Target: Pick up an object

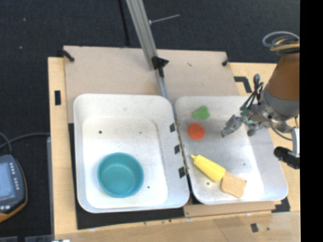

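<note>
The right bin (262,185) holds a green lump (201,113) at the back and an orange-red ball (196,131) just in front of it. A yellow bottle-shaped piece (207,167) lies near the front, touching a tan block (233,185). My gripper (240,128) hangs over the right bin's middle right, to the right of the ball and apart from it. Its fingers are spread open and nothing sits between them.
A teal bowl (120,174) sits in the front of the left bin (126,105). A slanted metal pole (144,26) rises from behind the bins. The arm's orange band (283,79) stands over the right bin's far right edge.
</note>
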